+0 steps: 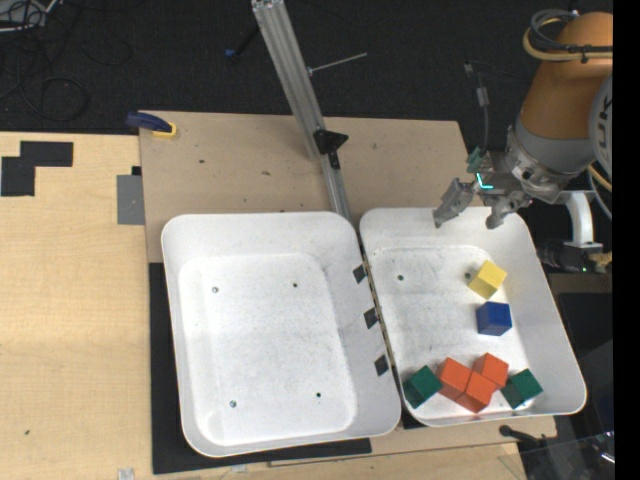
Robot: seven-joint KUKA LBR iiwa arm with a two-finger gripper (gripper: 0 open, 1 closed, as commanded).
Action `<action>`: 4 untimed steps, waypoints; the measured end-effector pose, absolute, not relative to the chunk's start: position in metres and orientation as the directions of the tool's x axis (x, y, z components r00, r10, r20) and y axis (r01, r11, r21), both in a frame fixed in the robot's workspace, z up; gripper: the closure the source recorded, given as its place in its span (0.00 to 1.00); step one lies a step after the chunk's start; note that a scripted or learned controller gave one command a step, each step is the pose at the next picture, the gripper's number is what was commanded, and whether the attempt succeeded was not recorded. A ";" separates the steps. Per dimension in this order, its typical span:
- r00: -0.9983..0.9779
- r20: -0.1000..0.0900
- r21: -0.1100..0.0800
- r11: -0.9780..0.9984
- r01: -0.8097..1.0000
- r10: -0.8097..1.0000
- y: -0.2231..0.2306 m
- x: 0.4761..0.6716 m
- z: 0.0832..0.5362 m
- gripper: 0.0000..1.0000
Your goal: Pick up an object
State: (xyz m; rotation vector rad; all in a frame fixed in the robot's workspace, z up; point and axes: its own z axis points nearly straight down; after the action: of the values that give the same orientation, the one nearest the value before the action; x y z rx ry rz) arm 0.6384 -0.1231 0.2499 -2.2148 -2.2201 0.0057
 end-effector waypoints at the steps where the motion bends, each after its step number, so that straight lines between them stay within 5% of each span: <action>1: -0.003 0.000 -0.003 0.003 1.000 1.000 -0.123 0.639 0.252 0.00; 4: 0.002 0.001 -0.006 -0.002 1.000 1.000 -0.120 0.633 0.090 0.00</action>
State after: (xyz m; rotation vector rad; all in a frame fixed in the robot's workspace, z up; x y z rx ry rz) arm 0.6332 -0.1204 0.0896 -2.2197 -2.2159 0.0062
